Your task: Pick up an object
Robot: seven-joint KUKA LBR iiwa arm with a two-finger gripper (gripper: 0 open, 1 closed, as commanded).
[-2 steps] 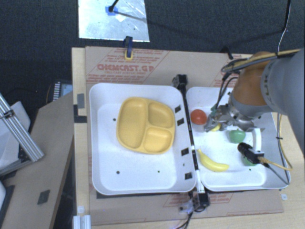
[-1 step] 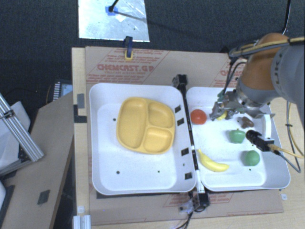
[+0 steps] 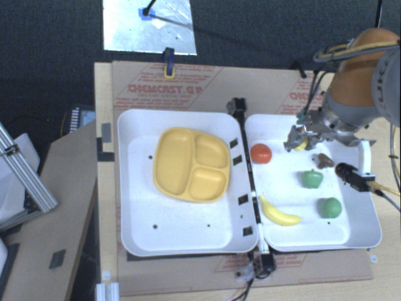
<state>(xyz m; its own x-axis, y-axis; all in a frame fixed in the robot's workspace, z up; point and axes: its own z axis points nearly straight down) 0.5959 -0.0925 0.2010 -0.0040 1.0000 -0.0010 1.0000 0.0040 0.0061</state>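
The grey arm [image 3: 360, 74] with its orange band reached in from the right over the right white bin [image 3: 363, 234], and its pincer [image 3: 299, 140] hung low above that bin's upper middle. A small yellow object [image 3: 301, 145] sat right at the pincer's tips, but whether it was clamped between them or simply lying beneath could not be told, nor whether the pincer was open or closed. Just to the left of the pincer, near the divider between the bins, lay a red tomato-like ball [image 3: 261, 153]. Below the pincer stood a green pepper-shaped piece [image 3: 312, 179], with a small brown object [image 3: 324, 161] just above and right of it. A rounder green fruit [image 3: 330, 207] lay nearer the bin's lower right, and a yellow banana [image 3: 280, 213] rested along the lower left, close to the divider. The left white bin [image 3: 135, 224] held a yellow divided plate [image 3: 191, 164] with three compartments, lying flat near its centre. Both bins sat on a board on the tabletop [image 3: 75, 168].
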